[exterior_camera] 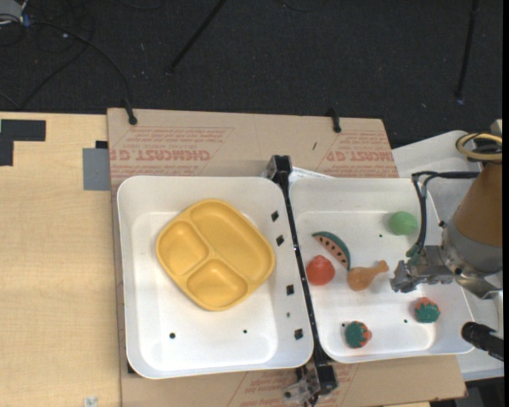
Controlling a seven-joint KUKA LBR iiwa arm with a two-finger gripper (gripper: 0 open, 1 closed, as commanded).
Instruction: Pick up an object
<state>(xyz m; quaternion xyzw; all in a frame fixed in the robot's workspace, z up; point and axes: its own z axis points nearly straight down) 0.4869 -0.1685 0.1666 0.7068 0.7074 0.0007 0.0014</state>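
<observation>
1. We see two shallow white bins side by side on a cardboard-covered bench: the left bin (144, 329) and the right bin (382, 346), split by a black divider (293, 253) that runs between them.

2. In the left bin we find a yellow compartment tray (215, 253), turned at an angle, with three sections (two longer ones toward the top, one smaller toward the bottom).

3. The right bin holds the toy food. We count a watermelon slice (332, 246) near the bin's middle, a red tomato (321, 270) just below and left of it, and an orange drumstick (366, 275) to the right of the tomato.

4. A green ball (401, 222) lies in the upper right part of that bin, near a black cable.

5. Along the lower part we see a green-and-red piece (357, 334) and, further right, another green-and-red piece (427, 311).

6. The arm (485, 219) comes in from the right, and the gripper (411, 275) sits low over the right bin, just beside the thick end of the drumstick and above the right-hand green-and-red piece.

7. We cannot tell how the claw stands; it reads as a dark grey cluster (too blurred to separate), and nothing shows clamped in it.

8. The drumstick lies on the bin floor, with its narrow end pointing toward the gripper.
</observation>
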